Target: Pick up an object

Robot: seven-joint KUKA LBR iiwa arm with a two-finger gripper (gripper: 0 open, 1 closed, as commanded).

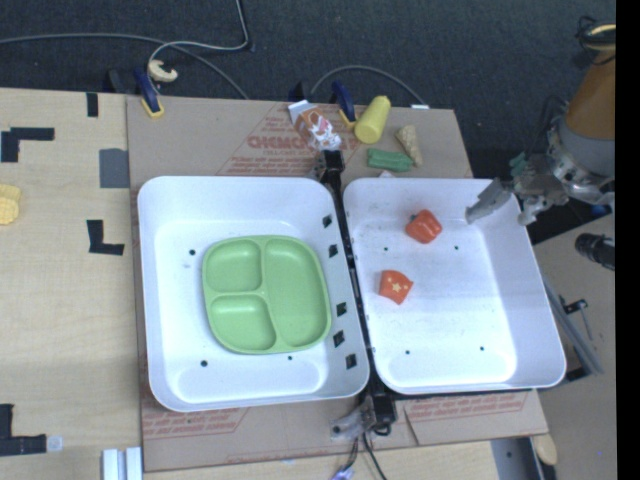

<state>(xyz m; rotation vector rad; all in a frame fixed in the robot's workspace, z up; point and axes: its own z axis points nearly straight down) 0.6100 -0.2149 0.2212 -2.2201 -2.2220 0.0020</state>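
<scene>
Two small red-orange objects lie in the right bin [520, 358]: one [424, 226] near its far middle and another [395, 286] closer to the centre-left. My gripper [492, 204] hangs at the bin's far right edge, to the right of the upper red object and apart from it. Nothing shows between its grey fingers.
The left bin [170, 368] holds a green divided plate [266, 294]. Beyond the bins, on the cardboard, lie a yellow cylinder [373, 118], a green piece [388, 159], a tan piece [408, 144] and a small wrapped item [318, 126]. Cables run across the dark floor behind.
</scene>
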